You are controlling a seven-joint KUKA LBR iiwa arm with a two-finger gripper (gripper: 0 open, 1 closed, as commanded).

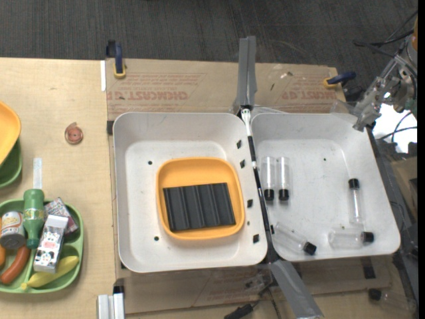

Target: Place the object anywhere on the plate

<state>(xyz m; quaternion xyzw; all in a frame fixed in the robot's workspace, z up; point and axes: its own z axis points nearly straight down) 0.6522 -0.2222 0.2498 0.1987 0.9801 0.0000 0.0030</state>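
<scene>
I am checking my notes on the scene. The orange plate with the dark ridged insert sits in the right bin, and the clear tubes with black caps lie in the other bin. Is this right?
Not quite. The camera view shows the orange plate with its dark ridged insert in the left bin. The clear tubes with black caps lie in the other bin, the right bin, as you wrote.
</scene>
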